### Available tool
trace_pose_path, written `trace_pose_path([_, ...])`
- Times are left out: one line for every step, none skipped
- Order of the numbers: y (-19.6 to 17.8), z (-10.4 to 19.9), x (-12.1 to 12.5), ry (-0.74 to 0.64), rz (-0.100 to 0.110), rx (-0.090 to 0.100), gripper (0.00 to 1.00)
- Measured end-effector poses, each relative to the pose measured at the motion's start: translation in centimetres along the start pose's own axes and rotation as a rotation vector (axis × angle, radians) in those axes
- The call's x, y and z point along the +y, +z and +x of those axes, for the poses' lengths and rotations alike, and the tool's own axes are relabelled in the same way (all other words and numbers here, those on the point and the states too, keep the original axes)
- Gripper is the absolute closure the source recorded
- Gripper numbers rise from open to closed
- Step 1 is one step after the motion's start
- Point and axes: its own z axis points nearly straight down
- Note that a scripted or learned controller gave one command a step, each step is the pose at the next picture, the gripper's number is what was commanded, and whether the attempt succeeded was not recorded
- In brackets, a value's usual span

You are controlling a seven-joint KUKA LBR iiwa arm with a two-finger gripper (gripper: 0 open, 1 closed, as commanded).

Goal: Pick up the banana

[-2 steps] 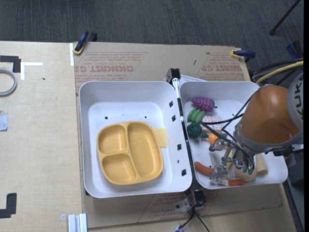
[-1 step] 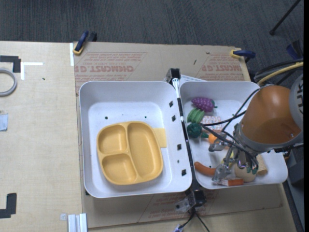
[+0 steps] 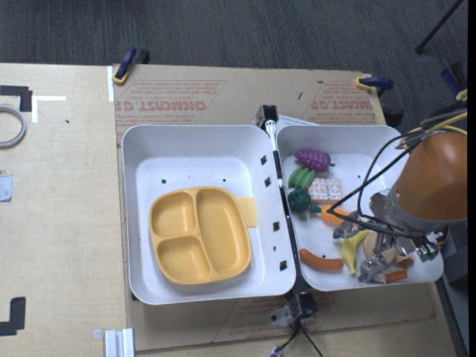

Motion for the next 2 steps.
trace_pose_path([0.01,-1.92,3.09,-0.174,-0.001,0.0,0.0])
trace_pose_path([0.02,-2.6,3.55,-0.423,-0.001,0.0,0.0])
